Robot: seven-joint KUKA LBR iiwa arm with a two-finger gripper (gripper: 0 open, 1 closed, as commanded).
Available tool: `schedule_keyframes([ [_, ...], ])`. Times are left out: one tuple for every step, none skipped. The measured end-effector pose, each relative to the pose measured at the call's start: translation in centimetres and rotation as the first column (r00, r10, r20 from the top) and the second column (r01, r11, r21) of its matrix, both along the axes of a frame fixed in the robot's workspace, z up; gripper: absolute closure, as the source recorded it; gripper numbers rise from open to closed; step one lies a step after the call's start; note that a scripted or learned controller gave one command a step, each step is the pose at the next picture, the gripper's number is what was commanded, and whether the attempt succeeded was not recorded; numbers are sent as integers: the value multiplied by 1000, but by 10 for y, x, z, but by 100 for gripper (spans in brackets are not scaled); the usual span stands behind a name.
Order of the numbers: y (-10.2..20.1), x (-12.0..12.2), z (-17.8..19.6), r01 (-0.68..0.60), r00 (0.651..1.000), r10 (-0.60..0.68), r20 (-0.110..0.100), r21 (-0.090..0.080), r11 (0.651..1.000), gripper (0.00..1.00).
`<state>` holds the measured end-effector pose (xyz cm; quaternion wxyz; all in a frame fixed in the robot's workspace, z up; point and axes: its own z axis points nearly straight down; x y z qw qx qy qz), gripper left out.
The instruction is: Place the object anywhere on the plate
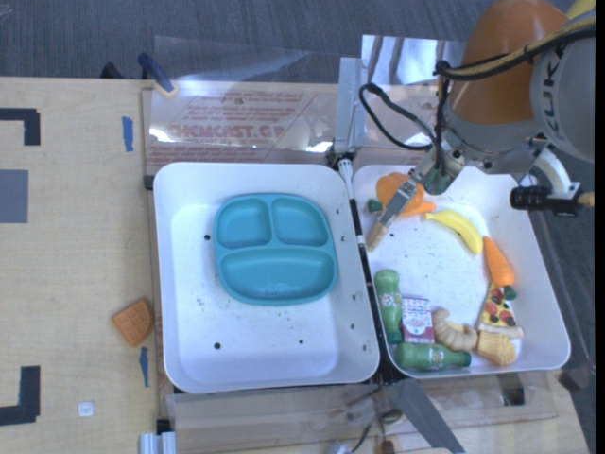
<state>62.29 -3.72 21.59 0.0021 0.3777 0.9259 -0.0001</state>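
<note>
Overhead, pincer (389, 211) low over right white bin (548, 282), near its left wall; grip state unclear (fingers blurred), cannot tell if anything held. Orange round toy (389, 187) just behind it, yellow banana (458, 227) and orange carrot (499, 261) beside. Green bottles (387, 293), small carton (416, 318), pizza slice toy (498, 312) crowd bin's near end. Blue three-compartment plate (275, 250) in left white bin (189, 329). Tan waffle toy (133, 322) on counter (66, 253).

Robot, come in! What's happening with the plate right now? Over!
Gripper low in right bin, beside orange toy. Blue plate in left bin, nothing on it. Banana close by.
</note>
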Motion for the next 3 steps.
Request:
schedule_keyframes([
  [96,-56,12,22,1000,-22,-2,6,1000,100],
  [91,-56,11,29,1000,-29,-3,3,1000,0],
  [14,-51,138,-25,1000,25,9,0,1000,0],
])
